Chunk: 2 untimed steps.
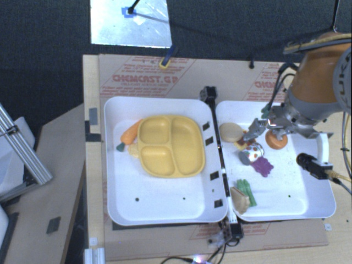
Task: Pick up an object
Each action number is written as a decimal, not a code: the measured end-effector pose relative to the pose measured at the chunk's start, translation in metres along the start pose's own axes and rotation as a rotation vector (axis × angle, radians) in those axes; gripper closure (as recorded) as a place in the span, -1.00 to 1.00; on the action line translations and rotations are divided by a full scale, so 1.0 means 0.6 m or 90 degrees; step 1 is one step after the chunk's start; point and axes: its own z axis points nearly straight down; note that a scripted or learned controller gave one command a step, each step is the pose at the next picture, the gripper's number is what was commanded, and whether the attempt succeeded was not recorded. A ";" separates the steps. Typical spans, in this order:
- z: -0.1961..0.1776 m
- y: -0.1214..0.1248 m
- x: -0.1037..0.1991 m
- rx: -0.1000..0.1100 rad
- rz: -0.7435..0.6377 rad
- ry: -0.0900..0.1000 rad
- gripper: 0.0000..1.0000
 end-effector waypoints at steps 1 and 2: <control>-0.009 0.004 0.000 -0.007 -0.001 -0.001 -1.00; 0.086 -0.008 -0.009 -0.004 0.000 0.000 -1.00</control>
